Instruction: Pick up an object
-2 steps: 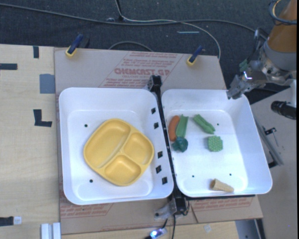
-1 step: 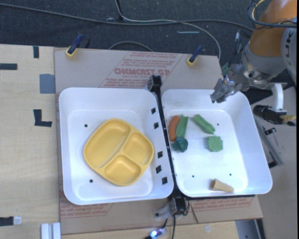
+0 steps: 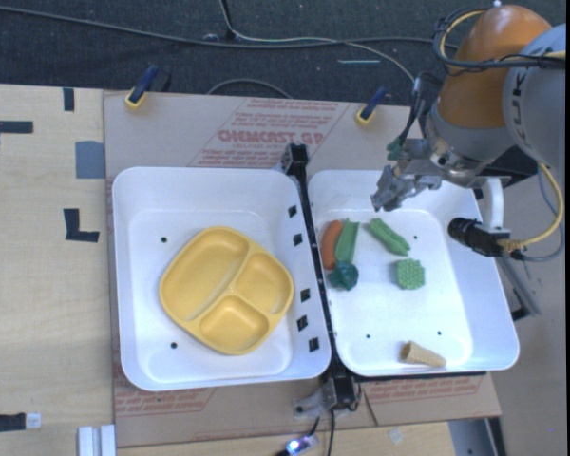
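Down at the near edge of the right bin (image 3: 475, 345) lies a tan wedge (image 3: 423, 354). Further back sit a green textured block (image 3: 409, 274), a green pod (image 3: 389, 236), and an orange carrot (image 3: 332, 241) beside a green piece (image 3: 346, 241), with a teal ball (image 3: 343, 275) below. Above the far wall hangs the gripper (image 3: 389, 198), clasping nothing; whether its fingers are apart or together, I cannot tell. Over left, a yellow divided plate (image 3: 226, 289).

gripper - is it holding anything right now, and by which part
Nothing is held. The gripper hangs over the far end of the right bin, above the green pod, with nothing between its fingers.
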You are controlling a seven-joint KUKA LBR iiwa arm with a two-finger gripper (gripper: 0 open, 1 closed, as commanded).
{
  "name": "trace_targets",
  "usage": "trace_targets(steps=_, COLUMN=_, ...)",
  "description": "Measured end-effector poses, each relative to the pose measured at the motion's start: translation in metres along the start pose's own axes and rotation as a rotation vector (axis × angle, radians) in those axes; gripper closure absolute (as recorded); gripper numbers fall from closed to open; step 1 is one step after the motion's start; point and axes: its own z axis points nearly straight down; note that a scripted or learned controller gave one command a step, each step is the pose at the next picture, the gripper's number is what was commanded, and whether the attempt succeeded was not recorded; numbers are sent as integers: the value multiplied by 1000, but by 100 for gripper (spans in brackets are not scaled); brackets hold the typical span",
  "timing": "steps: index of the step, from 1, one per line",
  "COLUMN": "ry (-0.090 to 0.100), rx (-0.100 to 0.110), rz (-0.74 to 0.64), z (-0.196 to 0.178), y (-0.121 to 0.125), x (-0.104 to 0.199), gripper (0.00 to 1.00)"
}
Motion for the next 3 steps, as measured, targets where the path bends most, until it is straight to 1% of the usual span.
trace_targets(steps=1, ry=0, rx=0, rz=0, z=1, y=-24, x=39, gripper=100)
trace_targets(steps=2, ry=1, rx=-1, rz=-1, z=-6, y=-45, x=90, gripper=100)
trace_targets(steps=3, ry=-1, rx=0, rz=0, z=8, y=-61, x=134, gripper=100)
